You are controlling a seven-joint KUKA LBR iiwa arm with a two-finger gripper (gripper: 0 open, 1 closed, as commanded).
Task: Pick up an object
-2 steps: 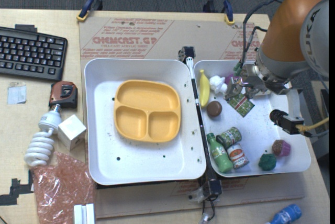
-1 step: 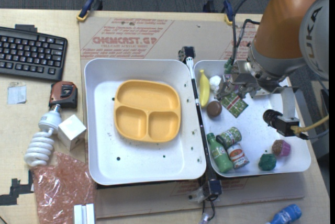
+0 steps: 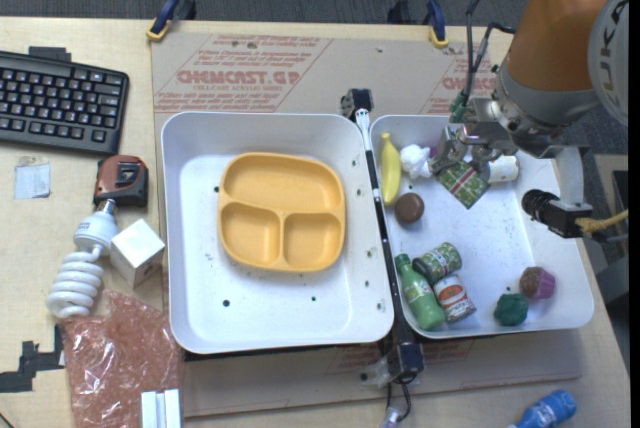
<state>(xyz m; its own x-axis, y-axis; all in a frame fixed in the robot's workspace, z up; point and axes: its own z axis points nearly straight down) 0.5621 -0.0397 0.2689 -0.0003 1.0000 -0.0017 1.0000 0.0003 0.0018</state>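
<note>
My gripper (image 3: 466, 152) hangs over the back of the right bin (image 3: 560, 246), under the orange-banded wrist. A green patterned packet (image 3: 462, 184) sits tilted directly below it, touching or very close. Around it lie a white lump (image 3: 413, 159), a white cylinder (image 3: 504, 168), a yellow banana (image 3: 389, 168) and a brown ball (image 3: 408, 207). Nearer the front are a green bottle (image 3: 418, 292), a green can (image 3: 438, 262), a red-labelled can (image 3: 455, 297), a green lump (image 3: 510, 308) and a purple-brown piece (image 3: 537, 282).
The left bin (image 3: 190, 246) holds a yellow divided plate (image 3: 283, 212). On the bench to the left lie a keyboard (image 3: 60, 102), a tape measure (image 3: 121, 180), a spiral bulb (image 3: 82, 266), a white cube (image 3: 137, 251) and a pink bag (image 3: 120, 356).
</note>
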